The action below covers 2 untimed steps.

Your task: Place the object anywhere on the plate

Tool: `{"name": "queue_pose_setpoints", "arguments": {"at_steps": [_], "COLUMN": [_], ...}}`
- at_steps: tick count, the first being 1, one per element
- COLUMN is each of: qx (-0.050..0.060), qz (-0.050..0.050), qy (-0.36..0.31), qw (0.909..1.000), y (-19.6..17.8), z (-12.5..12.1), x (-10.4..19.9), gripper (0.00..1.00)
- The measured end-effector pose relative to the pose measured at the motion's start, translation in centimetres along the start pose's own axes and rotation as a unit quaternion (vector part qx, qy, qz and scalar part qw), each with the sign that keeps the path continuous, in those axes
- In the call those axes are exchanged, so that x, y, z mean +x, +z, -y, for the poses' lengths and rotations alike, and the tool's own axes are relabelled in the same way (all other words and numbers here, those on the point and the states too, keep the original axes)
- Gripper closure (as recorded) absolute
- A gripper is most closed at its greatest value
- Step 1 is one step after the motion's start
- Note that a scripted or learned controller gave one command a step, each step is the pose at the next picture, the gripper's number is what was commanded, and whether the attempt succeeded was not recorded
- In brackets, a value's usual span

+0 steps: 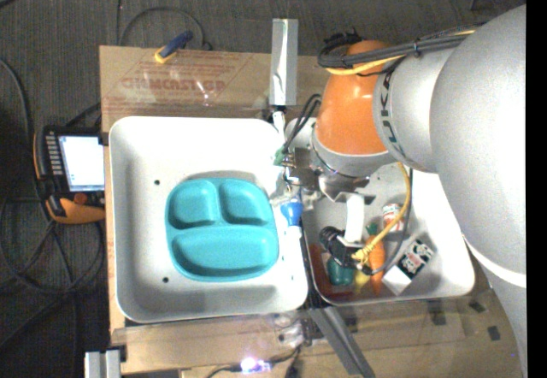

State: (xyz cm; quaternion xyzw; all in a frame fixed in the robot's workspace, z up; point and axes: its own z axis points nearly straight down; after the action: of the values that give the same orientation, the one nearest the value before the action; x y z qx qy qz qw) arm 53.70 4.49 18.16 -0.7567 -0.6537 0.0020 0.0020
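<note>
The plate [224,227] lies just left of the tool [295,197]; whether the tool grips anything, I cannot tell.

Bench [184,81] bears 2 white bins: left bin [137,154], right bin [449,269], side by side.

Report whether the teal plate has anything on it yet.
Empty: all three compartments of the teal plate show bare teal, and the small objects lie in the right bin.

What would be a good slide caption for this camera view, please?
KUKA arm reaching over the right bin of clutter; teal plate waits in the left bin.
</note>
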Motion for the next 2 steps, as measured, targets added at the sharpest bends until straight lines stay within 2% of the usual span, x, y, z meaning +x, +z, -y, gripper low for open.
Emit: {"name": "queue_pose_setpoints", "arguments": {"at_steps": [1,2], "qx": [0.001,0.001], "qz": [0.001,0.001], "qy": [-0.033,-0.033], "qw": [0.9994,0.9995], "y": [1.22,1.21], "z": [2.02,2.01], "x": [7.30,7.28], "gripper": [1.00,0.00]}}
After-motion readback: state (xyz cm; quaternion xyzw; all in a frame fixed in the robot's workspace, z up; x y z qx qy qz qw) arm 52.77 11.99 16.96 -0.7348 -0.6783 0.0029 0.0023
